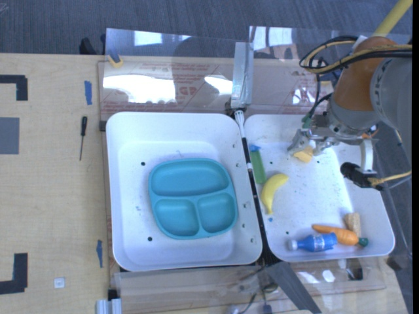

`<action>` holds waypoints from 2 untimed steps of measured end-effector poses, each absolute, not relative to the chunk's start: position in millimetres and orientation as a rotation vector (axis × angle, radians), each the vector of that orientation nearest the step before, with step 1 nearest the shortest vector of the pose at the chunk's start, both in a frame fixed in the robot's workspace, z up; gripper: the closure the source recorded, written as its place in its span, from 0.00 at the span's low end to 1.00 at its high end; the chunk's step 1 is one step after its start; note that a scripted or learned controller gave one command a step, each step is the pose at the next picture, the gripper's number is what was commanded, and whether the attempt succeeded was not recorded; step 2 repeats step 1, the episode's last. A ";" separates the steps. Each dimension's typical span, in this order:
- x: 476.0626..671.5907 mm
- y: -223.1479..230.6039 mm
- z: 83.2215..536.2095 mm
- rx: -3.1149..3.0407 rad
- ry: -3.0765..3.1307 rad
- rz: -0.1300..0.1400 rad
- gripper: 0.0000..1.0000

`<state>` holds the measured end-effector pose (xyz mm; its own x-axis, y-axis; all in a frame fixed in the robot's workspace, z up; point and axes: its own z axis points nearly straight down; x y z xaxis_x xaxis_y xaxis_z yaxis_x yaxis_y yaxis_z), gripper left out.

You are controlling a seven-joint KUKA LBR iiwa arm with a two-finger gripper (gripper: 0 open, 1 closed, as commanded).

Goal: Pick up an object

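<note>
Wooden bench (46, 195) bears two white bins (131, 142); tool (308, 142) state unclear.

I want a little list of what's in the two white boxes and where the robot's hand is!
left bin: a blue divided plate with three compartments
right bin: banana, green stick-shaped item, small yellow piece, carrot, blue bottle, tan piece
banana: near the bin's left wall, beside the green item
carrot and bottle: together at the near edge
gripper: over the far part of the right bin, right at the small yellow piece
holding anything: cannot tell
</note>
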<state>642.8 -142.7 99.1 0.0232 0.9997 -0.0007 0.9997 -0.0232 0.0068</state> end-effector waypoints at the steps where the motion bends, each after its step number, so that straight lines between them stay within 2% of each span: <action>1: 622.4 -72.8 189.9 2.127 2.303 0.013 1.00; 2: 622.4 -72.8 189.9 2.127 2.303 0.013 1.00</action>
